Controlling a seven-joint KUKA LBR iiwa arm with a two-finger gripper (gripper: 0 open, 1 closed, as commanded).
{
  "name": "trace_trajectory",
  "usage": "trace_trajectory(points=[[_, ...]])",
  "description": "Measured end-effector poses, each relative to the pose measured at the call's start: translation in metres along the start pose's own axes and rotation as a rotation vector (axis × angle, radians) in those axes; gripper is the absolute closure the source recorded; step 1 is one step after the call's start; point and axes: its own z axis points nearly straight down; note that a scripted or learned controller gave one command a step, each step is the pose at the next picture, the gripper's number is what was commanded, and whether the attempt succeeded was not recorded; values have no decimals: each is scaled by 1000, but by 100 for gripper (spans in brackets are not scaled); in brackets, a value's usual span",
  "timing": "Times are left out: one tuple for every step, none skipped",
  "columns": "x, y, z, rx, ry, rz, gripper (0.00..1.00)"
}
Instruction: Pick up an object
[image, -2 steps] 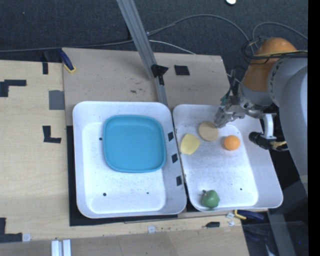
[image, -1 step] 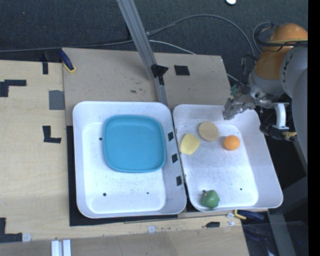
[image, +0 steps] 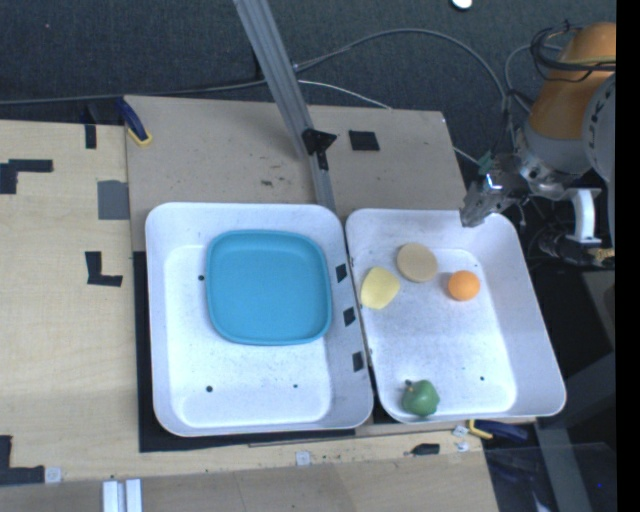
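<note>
The orange ball (image: 462, 286) lies in my right bin (image: 520, 330), near its far side, with a tan round piece (image: 416, 263) just beside it and a pale yellow piece (image: 379, 288) next along, touching or nearly so. A green object (image: 420, 397) sits apart near the front rim. My gripper (image: 478, 212) hangs over the bin's far right corner, clear of them all; it looks too small and dark for me to tell its fingers' spacing. A blue plate (image: 268, 286) rests in the left bin (image: 180, 330).

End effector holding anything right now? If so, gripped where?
Nothing held. The end effector hangs over the right bin's far corner, apart from the objects in it.
</note>
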Motion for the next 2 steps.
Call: trace_trajectory(points=[[0, 1, -30, 1, 0, 0, 100], [43, -8, -28, 3, 1, -2, 100]])
